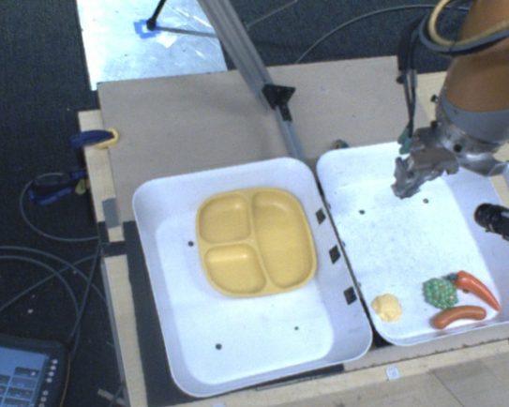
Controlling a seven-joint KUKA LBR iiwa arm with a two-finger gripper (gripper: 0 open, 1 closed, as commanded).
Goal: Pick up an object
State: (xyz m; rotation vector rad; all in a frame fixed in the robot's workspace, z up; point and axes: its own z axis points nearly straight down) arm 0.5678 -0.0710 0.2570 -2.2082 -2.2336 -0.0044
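Camera view, from my remote seat, ran like this, left to right. Off the bench on the floor sat a teach pendant (10,376) with loose cables, well out of the way. On the bench, the left bin (186,350) carried a yellow divided plate (253,243), lying flat near its middle, probably parked there as a drop target rather than something to grab.

Over in the right bin (372,228), the pickable things crowded the near corner: a small yellow lump (386,306), a green broccoli-like piece (439,292), an orange carrot (477,290) and a red sausage (458,316), the last three just beside or touching one another. That clustering looked awkward to me; a descent on one could nudge its neighbours.

My gripper (409,177) hung over the far part of that bin, well apart from the food. I could not tell its state. I judged nothing grasped yet.
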